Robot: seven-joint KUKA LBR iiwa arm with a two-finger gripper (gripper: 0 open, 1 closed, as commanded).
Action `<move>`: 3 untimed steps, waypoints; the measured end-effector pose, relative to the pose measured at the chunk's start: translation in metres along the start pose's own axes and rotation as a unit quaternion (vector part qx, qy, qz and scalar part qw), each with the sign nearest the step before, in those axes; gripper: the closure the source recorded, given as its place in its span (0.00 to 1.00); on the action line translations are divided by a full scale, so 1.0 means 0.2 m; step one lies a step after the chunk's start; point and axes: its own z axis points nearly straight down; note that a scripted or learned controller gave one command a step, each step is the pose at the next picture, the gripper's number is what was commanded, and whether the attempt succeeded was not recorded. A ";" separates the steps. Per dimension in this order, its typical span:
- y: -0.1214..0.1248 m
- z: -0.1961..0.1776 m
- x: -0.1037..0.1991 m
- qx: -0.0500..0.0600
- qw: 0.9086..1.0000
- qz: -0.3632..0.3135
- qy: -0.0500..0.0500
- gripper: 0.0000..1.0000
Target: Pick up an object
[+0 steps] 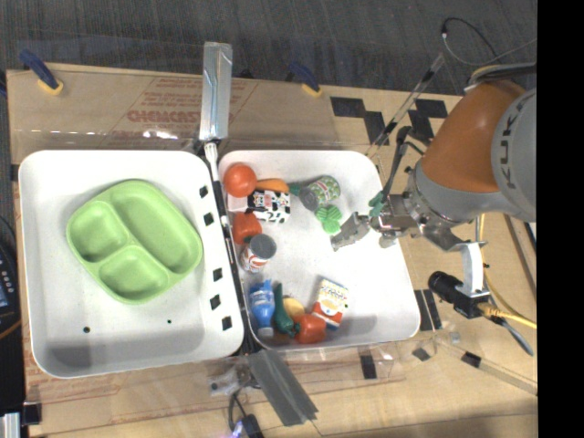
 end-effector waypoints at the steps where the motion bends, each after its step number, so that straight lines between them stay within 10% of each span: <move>1: 0.00 -0.05 0.00 0.001 1.000 -0.003 0.000 1.00; 2: 0.00 -0.05 0.00 0.001 1.000 -0.003 0.000 0.00; 3: 0.28 0.14 -0.15 0.000 0.999 -0.032 0.000 0.00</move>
